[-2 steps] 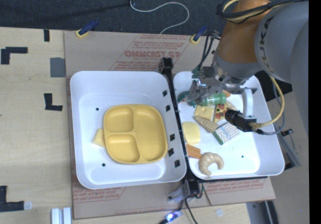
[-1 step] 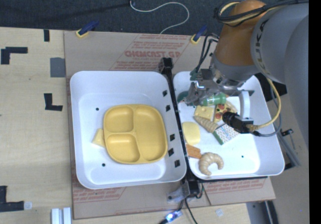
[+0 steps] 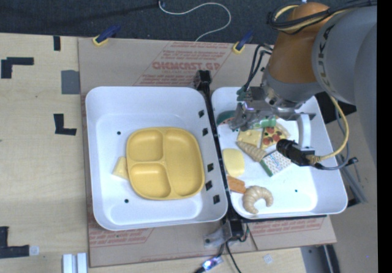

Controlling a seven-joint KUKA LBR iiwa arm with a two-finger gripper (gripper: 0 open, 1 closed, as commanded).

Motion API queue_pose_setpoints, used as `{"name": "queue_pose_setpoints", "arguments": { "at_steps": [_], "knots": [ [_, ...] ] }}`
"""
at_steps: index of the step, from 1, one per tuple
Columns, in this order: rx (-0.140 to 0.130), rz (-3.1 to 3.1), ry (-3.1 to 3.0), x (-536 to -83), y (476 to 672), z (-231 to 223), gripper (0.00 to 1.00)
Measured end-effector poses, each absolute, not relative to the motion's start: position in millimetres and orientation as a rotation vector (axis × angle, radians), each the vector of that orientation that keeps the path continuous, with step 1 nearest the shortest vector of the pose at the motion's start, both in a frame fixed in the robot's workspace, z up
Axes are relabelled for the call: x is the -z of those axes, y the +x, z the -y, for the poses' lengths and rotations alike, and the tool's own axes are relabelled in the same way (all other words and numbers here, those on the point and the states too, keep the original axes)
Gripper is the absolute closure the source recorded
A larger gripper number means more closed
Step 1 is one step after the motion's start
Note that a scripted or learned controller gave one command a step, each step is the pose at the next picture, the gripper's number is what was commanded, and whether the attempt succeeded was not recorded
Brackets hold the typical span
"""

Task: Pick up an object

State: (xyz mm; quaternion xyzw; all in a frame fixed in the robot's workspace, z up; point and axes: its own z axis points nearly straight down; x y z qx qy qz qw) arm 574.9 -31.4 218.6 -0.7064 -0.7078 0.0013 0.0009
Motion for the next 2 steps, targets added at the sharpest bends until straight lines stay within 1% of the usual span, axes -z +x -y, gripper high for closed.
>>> {"name": "queue_pose_setpoints", "arguments": {
  "at_steps": [1, 2],
  "knots": [
    [-0.003, 2.223, -2.216, -215.0, 576.9, 17.4, 1.00],
    [0.000, 2.224, -2.219, -232.8, 576.6, 27.8, 1.00]
  ]
}}
